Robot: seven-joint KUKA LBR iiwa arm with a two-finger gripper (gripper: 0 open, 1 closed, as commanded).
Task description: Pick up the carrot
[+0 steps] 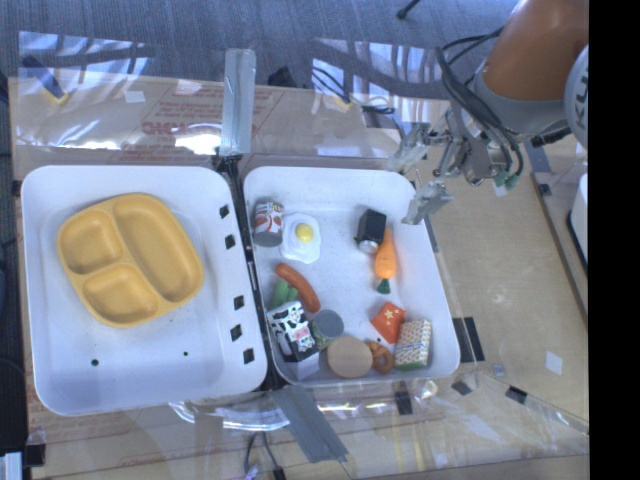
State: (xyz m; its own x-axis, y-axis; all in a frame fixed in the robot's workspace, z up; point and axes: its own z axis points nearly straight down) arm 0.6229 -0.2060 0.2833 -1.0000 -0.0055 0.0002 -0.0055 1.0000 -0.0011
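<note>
**A:** In the right-hand shallow white bin [425, 268], near its right wall, where does the small orange plastic carrot with the green tip [385, 259] lie?

**B:** About halfway along that wall, lengthwise, green end towards the front edge. Just beside its top end, on the left, sits a small black block-shaped item [370, 227]. Nothing grips the carrot.

**A:** And the two-finger metal gripper [428, 176]?

**B:** It hangs over the bin's back right corner, up above the rim and apart from the carrot. Its fingers look spread, with nothing between them, so I'd call it released.

**A:** What else shares that bin?

**B:** A white fried-egg toy with a yellow yolk [302, 237] near the back left, next to a small printed can [267, 222] by the left wall. A red sausage-shaped toy [298, 285] lies in the middle. Along the front edge there is a black-and-white cow-patterned carton [290, 330], a round tan bun-like piece [349, 357] and a pale speckled block [414, 343] in the front right corner.

**A:** The left bin [60, 368]?

**B:** It carries a yellow three-compartment plastic plate [130, 258], set towards the back left.
</note>
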